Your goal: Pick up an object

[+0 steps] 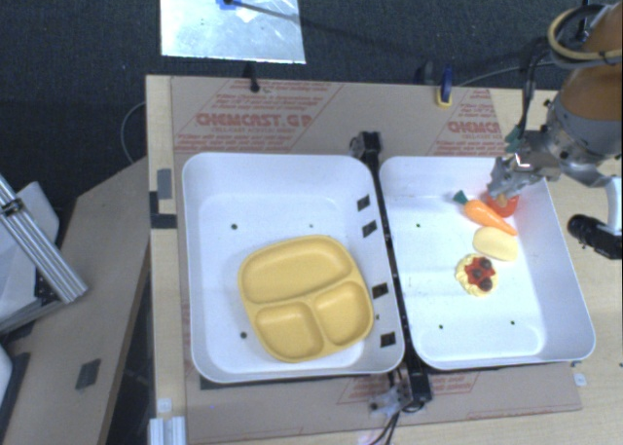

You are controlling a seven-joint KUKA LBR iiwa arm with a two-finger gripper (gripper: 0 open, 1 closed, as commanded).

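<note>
— How much room am I working with?

— I'm seeing the right bin (545, 336) lying mostly bare toward its near edge; the toys are crowding its far right corner. The carrot (487, 213) is lying just beside the pale oval piece (495, 243), with the small tart (476, 275) near them.

— And the left bin (209, 239)?

— It's carrying a yellow divided tray (305, 296). Both bins are sitting on a cardboard sheet (292, 112) over a tan bench (107, 268).

— The arm?

— The gripper (510, 180) is hanging low over the carrot's far end (something red (504, 205) is peeking out beneath it); I can't tell its fingers' state.
</note>
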